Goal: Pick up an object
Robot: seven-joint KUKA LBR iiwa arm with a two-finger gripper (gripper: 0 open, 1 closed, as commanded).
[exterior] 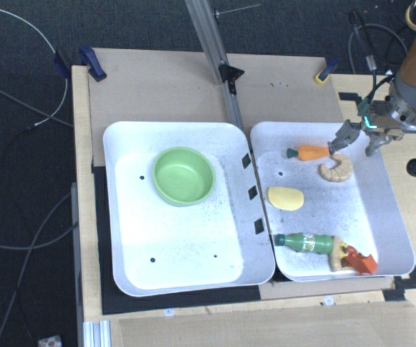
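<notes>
At the right edge of the frame, a little above the middle, I saw the gripper [357, 139] hanging over the upper right corner of the right bin [381, 215], with its two fingers [343, 136] spread apart and nothing between them. One finger pointed down to the left, close to the orange carrot toy [310, 152], which lay flat near the upper wall of that bin with its dark tip toward the left. Just below and to the right of the carrot, touching or almost touching it, lay a beige curled piece [336, 169]; I could not tell exactly what it was. Lower, near the left wall of the same bin, rested a pale yellow oval object [285, 198], apart from the others. Along the bottom wall lay a green bottle [307, 243] on its side, and at its right end a small toy in red and yellow [354, 259] was touching it. On the left side of the frame, the left bin [136, 266] carried a green bowl [184, 176], standing upright in its upper half. Both bins sat side by side on the bench [157, 85], and a grey metal pole [208, 27] ran from the top of the frame down to the gap between them.
</notes>
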